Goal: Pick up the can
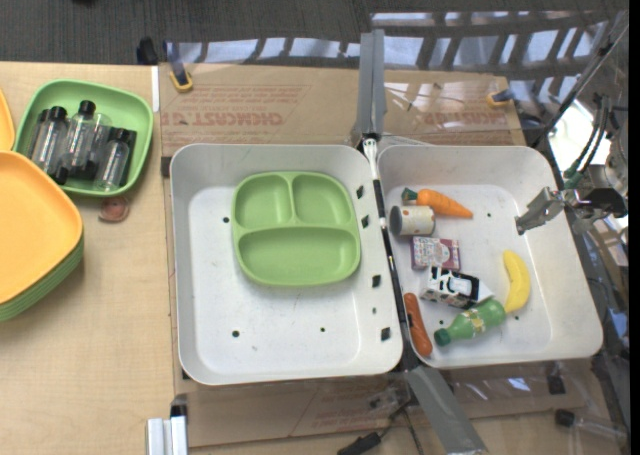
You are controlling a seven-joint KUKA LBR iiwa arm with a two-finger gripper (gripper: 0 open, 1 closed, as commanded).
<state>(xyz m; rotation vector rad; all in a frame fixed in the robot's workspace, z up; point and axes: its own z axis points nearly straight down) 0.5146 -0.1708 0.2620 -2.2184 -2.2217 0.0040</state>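
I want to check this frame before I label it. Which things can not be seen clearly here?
- Gripper: small, at the right bin's edge; whether its fingers are open cannot be told.
- Can: lies on its side; label too small to read.
- Orange plates: cut off by the left edge.
- Bottles in the green tray: contents unclear.

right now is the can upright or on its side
On its side. The can lies in the right bin with its round end facing left, beside the carrot.
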